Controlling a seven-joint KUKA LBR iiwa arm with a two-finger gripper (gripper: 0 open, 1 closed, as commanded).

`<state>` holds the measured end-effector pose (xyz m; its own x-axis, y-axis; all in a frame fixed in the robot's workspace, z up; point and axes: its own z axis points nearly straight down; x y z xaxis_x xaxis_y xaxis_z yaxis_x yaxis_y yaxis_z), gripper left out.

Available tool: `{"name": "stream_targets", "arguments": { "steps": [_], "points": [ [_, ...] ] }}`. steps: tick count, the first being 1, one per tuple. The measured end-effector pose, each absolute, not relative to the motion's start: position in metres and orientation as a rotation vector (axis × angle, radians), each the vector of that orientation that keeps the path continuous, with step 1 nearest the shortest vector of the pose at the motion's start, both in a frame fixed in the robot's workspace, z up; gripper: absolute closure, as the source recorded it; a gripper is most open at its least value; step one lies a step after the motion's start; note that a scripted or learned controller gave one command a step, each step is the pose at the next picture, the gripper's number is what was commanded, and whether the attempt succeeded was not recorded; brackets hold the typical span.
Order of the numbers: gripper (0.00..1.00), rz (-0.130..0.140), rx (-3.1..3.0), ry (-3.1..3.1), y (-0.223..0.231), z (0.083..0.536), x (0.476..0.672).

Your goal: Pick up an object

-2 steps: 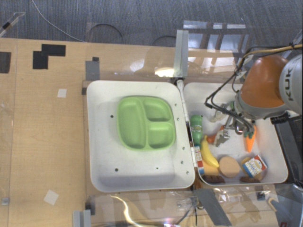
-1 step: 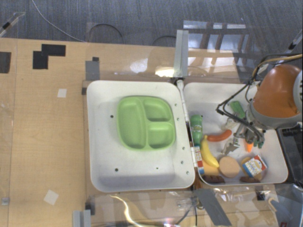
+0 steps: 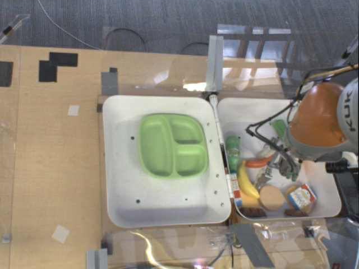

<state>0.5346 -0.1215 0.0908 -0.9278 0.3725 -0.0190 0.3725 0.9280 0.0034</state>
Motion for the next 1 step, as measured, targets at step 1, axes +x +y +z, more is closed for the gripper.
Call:
{"name": "stream_targets", "arguments": {
  "steps": [1],
  "points": [
    [0.00,-0.021,1.246,2.841,-0.1037,0.0942,0.5103]
  ]
}}
